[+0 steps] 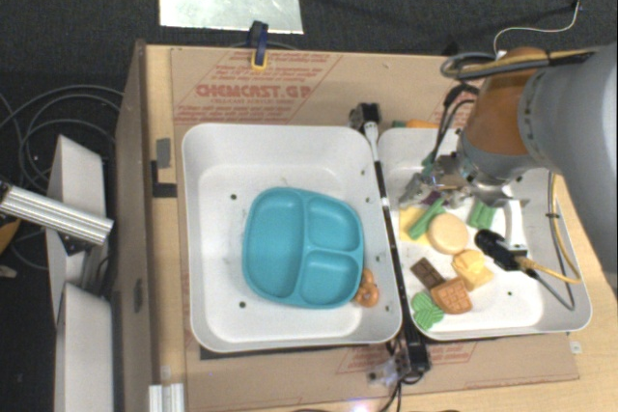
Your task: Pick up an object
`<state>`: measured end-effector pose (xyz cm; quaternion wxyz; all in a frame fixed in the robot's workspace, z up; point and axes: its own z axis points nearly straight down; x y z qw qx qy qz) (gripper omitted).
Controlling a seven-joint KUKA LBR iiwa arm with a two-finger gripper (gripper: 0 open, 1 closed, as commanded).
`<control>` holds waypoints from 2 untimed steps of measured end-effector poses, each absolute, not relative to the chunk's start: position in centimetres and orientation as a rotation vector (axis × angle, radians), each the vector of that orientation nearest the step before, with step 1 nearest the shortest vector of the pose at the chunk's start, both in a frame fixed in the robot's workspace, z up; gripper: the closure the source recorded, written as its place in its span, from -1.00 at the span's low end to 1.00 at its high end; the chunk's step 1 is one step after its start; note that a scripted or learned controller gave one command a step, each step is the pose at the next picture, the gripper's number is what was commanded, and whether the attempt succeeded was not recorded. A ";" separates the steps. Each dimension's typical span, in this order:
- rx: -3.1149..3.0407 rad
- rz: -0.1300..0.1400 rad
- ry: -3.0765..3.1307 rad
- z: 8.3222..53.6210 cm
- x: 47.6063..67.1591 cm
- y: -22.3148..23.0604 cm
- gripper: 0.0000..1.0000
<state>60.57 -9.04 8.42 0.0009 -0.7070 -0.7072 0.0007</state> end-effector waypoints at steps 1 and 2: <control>-2.220 0.004 -2.217 8.4 52.8 -10.9 -1.00; -2.221 -0.006 -2.232 8.6 60.9 -12.2 -1.00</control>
